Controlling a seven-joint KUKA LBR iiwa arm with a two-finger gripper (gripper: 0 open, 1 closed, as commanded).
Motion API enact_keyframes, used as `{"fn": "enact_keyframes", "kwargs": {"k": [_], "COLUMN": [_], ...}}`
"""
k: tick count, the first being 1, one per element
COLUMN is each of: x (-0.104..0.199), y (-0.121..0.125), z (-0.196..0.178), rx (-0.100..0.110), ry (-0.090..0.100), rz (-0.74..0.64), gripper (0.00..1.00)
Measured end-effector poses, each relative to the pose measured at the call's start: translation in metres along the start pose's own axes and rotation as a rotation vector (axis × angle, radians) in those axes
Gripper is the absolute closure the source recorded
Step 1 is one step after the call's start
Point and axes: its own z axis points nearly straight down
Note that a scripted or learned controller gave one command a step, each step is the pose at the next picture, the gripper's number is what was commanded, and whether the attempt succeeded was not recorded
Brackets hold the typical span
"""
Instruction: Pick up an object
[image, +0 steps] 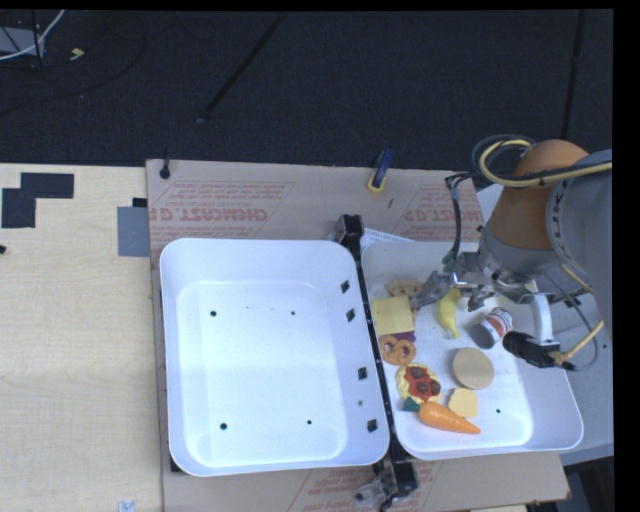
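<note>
My gripper (452, 293) hangs over the upper middle of the right bin (560, 425), open, with its fingers spread left and right. A small yellow banana (446, 316) lies just below the fingertips, not visibly clamped. To the right of it a small can (493, 326) lies on its side. A yellow cheese block (393, 315) and a tan cracker (403, 289) sit to the left of the gripper. Lower down lie a pretzel (397, 350), a pizza slice (418, 383), a tan round disc (473, 368), a small yellow wedge (462, 402) and an orange carrot (447, 418).
The left bin (175, 300) sits beside the right one, with black clips along the shared divider (365, 340). The arm's grey body and orange band (535, 200) loom over the right bin's far right corner, trailing cables. A blue-yellow clamp (379, 172) stands on the cardboard behind.
</note>
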Motion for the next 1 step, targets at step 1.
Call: {"fn": "enact_keyframes", "kwargs": {"k": [1], "x": [-0.0510], "y": [-0.0321], "z": [0.0208], "rx": [0.014], "ry": [0.002], "rz": [0.003], "gripper": [0.00]}}
